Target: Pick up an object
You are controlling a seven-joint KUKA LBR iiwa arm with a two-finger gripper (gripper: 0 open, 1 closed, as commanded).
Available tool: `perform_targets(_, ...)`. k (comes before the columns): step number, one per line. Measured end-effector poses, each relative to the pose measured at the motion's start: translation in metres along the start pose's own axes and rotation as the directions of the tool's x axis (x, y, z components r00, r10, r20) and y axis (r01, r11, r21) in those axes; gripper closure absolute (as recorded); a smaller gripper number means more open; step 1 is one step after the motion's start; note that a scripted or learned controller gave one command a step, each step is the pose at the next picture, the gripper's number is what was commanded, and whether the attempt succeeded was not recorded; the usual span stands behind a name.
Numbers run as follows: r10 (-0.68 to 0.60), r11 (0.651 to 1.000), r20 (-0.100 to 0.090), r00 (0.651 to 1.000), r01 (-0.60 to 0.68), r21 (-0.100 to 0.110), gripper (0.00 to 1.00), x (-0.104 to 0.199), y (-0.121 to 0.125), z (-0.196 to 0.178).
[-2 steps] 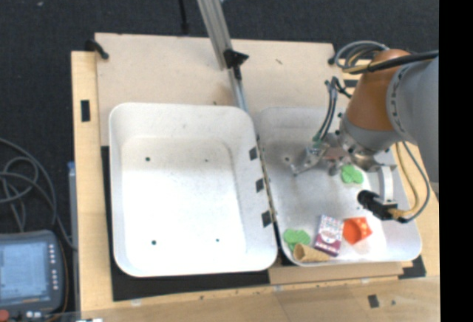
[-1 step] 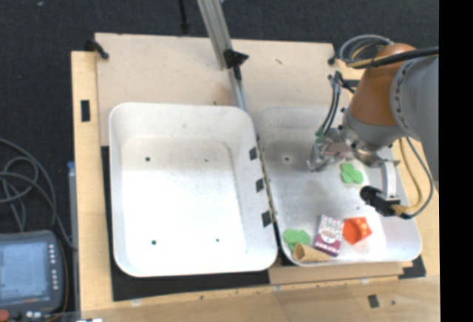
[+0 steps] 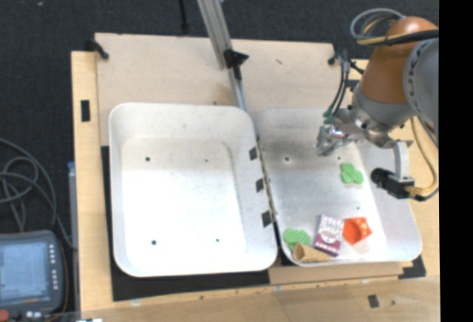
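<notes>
Far to the left of the gripper [image 3: 330, 139] a grey screen unit [image 3: 27, 271] sat off the bench's left edge, lower in the view, with loose cables [image 3: 26, 173] on the dark floor above it. Still well left of the gripper lay the left bin [image 3: 122, 128], white, with a few dark specks on its floor. A slanted metal rail [image 3: 211, 7] ran down from the top of the view to a black clamp [image 3: 235, 58] up and left of the gripper, and ended near the seam between the bins. The gripper itself hung over the upper part of the right bin [image 3: 292, 128], below the arm's orange band [image 3: 388, 66]. From this angle it was too small and blurred to tell how far apart its tips stood, and nothing could be seen held in it. Just below and to its right a small green piece [image 3: 352, 174] lay on the bin floor, near the gripper but apart from it. Well below the gripper, along the bin's near wall, four things sat close together: a green item [image 3: 296, 236], a tan cone [image 3: 310, 252] just under it, a purple and white packet [image 3: 329, 233] beside them, and an orange-red block [image 3: 356, 230] on the packet's right. Right of the gripper, a black fitting [image 3: 390, 182] with cables hung from the arm.
</notes>
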State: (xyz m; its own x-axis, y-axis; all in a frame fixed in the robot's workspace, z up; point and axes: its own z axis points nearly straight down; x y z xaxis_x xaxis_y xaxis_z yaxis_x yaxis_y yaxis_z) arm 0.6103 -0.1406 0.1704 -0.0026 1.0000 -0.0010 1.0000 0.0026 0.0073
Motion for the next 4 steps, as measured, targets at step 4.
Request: perform_targets(4,-0.005,1.000,-0.003,1.000,0.005,0.005,1.00,0.150,0.014,-0.080)
